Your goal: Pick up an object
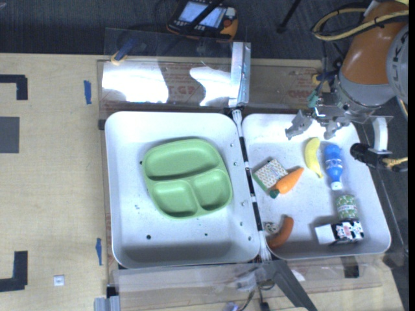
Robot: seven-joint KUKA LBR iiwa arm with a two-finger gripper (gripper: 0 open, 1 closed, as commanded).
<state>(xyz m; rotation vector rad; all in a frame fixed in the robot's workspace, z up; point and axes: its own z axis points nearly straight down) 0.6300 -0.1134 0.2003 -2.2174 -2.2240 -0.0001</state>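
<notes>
Camera view, arm: the gripper (312, 127) is hanging over the far end of the right bin (376, 241), reaching in from the right.
Jaws: standing apart, nothing between them.
Nearest target: the banana (314, 156) is lying just below the jaws, close beside the blue bottle (333, 163).
Step in hand (judged): lining up above an object before descending.
Doing it well: centring over the banana's middle and closing across its narrow width looks best; the bottle alongside is leaving little room for the finger on that side.
Risk: a finger could be landing on the bottle and nudging both.
Banana's look: yellow, short, slightly curved, lying flat.
Other candidates: carrot (288, 181), sausage (281, 230), cow-print box (347, 230).
Left bin (120, 173): holding a green divided tray (187, 175).
</notes>
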